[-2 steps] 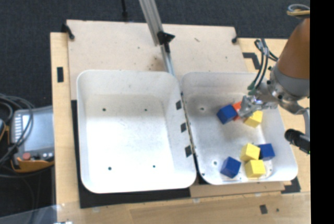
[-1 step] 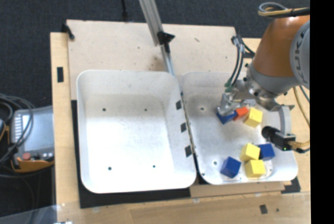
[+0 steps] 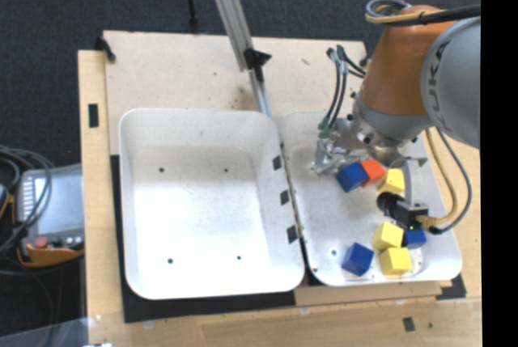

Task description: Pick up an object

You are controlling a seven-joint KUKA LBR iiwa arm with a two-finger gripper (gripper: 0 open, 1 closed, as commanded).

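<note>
- Candidate object: blue block [image 3: 350, 176], in the right bin [image 3: 324, 256], upper middle, touching an orange block [image 3: 373, 169] on its right side.
- Gripper [image 3: 332, 155] sits just left of and above the blue block, low in the bin. Finger state: cannot tell; the metal parts merge with the wrist hardware and no gap is readable. Nothing is seen between them.
- Handling judgement: blocks look small, rigid, light, likely wood or plastic; not fragile. Painted faces may be a bit slick, so a grip across two flat opposite faces should beat a corner grip.
- Blue block lies rotated against the bin edges; free faces appear to be left and lower. The orange neighbour blocks the right face, so a finger may wedge there.
- Other pieces: yellow block [image 3: 392, 181] just right of the orange; lower down, second blue block [image 3: 358, 258] standing apart, two yellow blocks [image 3: 388, 235] close together.
- Left bin [image 3: 129, 135] adjoins the right one.
</note>
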